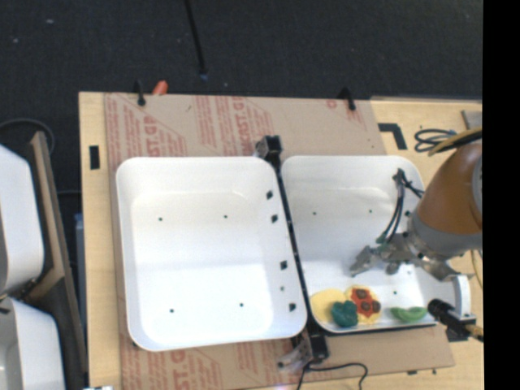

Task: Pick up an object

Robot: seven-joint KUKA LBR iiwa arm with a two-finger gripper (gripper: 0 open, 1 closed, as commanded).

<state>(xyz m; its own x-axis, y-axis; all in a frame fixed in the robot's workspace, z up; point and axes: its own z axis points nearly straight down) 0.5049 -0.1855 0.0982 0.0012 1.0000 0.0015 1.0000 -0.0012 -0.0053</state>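
Several small objects, among them a teal piece (344,314), lie untouched at the lower right of the right bin (341,177), while the tool (382,260), grip state indeterminable, hovers just above them, pickup not yet made.

Yellow piece (327,305), teal lump (344,315), orange-red toy (363,300), green piece (409,314): clustered, right bin front edge.

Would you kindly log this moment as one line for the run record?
hand: low in right bin, above the pile | yellow object, teal object, orange object, green object: along near edge | nothing visibly held
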